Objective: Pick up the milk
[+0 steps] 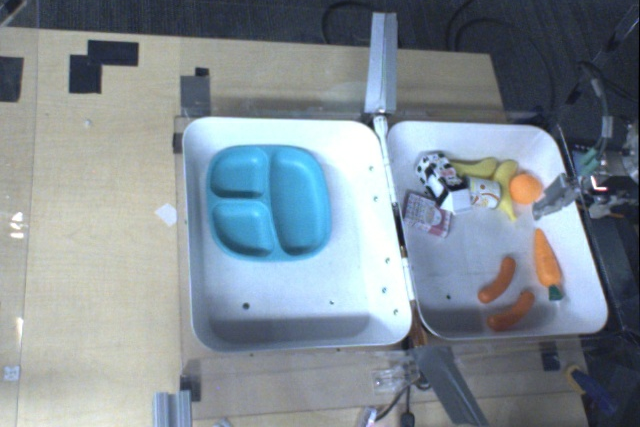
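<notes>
Gripper: gripper (pixel 556 197) sits at the right bin's (pixel 575 320) right rim, low over the floor; whether it is clenched or released cannot be told (fingers too blurred).
Milk: milk (pixel 434 174), a cow-patterned carton, lies well to the gripper's left, apart from it.
Near gripper: orange (pixel 525 187) just beside it; carrot (pixel 546 261) below.
Far left: blue tray (pixel 270 200) in the left bin (pixel 290 325).
</notes>
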Robot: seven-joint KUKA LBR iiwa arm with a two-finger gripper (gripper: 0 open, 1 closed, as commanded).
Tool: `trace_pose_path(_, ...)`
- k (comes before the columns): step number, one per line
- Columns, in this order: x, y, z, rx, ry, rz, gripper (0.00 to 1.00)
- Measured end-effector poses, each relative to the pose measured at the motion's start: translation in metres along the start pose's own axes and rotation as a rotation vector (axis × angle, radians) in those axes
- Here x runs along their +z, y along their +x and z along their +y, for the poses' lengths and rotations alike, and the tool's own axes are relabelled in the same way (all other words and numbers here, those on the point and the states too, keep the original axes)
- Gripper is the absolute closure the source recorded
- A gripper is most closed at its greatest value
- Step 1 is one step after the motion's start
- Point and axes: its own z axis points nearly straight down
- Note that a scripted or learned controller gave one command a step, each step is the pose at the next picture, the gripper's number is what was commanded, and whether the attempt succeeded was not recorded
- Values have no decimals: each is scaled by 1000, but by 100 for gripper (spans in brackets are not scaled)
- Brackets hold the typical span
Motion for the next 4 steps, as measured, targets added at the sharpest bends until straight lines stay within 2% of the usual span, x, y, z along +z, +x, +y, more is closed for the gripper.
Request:
trace_pose_path(1,114,-28,82,6,0,0,0)
trace_pose_path(2,160,9,120,-20,-3,0,0)
trace_pose_path(3,55,-15,74,-128,-5,-2,0)
trace_pose_path(4,118,-21,147,114,-3,-1,0)
